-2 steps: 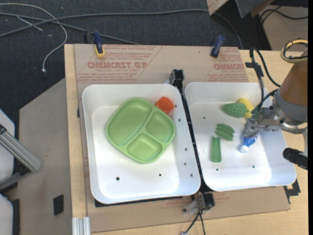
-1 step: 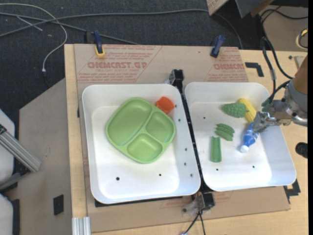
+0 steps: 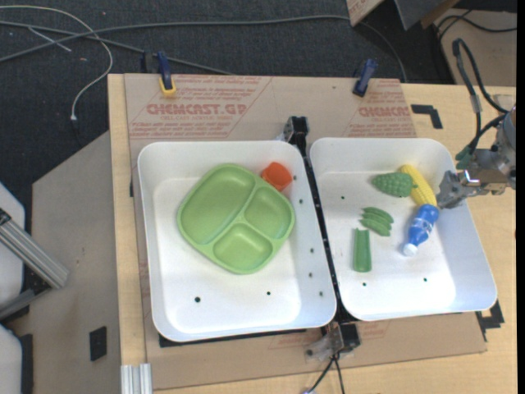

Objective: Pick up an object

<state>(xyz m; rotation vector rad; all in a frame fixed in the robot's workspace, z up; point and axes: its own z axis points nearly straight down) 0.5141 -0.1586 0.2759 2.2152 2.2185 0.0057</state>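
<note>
The right bin (image 3: 459, 294) holds a yellow corn cob (image 3: 422, 185) next to a green leafy vegetable (image 3: 394, 184), a pea pod (image 3: 377, 219), a green stick-shaped piece (image 3: 362, 249) and a blue and white bottle (image 3: 420, 228). My gripper (image 3: 456, 189) hangs over the bin's right rim, just right of the corn and above the bottle. Nothing shows between its fingers.
In the left bin (image 3: 164, 286) lies a green divided plate (image 3: 236, 218) with a small orange object (image 3: 277, 174) at its upper right edge. Clamps hold the cardboard at the back. Cables run along the right side near the arm.
</note>
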